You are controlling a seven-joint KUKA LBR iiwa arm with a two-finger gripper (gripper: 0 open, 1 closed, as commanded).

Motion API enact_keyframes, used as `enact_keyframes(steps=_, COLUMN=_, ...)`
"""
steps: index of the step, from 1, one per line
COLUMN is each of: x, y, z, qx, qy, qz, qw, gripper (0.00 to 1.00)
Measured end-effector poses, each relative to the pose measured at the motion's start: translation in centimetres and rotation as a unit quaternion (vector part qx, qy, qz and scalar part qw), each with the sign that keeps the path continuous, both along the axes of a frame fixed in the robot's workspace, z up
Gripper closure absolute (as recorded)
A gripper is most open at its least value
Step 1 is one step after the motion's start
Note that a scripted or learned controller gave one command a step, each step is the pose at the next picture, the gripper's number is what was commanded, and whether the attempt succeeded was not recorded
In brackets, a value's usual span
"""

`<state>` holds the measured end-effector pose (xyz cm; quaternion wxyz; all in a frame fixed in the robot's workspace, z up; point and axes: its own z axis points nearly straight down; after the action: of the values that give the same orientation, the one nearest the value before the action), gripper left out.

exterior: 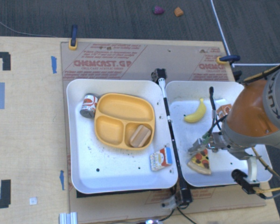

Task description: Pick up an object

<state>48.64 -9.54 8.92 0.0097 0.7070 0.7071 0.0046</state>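
Note:
In the right bin [183,127], a pizza slice [200,164] lies near the front wall. A yellow banana [196,112] lies toward the back of the same bin. My gripper [199,147] hangs just over the pizza slice's rear edge, at the end of the orange-banded arm reaching in from the right. An orange and white packet [222,110] peeks out beside the arm, partly covered by it. Nothing is visibly held in the gripper.
The left bin [84,157] holds a yellow divided plate [123,100] with a brown bread piece [140,136] in one compartment. A small can [88,106] lies at the plate's left, and a small carton [161,158] lies near the divider wall. Clamps and cables sit at the bench edges.

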Motion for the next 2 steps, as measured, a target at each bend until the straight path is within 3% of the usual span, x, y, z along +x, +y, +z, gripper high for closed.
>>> enact_keyframes(steps=1, x=0.2, y=-0.4, z=1.1, qx=-0.0050, qy=-0.004, qz=-0.002, qw=1.0000, gripper=1.00)
enact_keyframes(steps=2, x=-0.6, y=7.3, z=9.6, qx=0.0035, qy=0.008, qz=0.001, qw=1.0000, gripper=1.00)
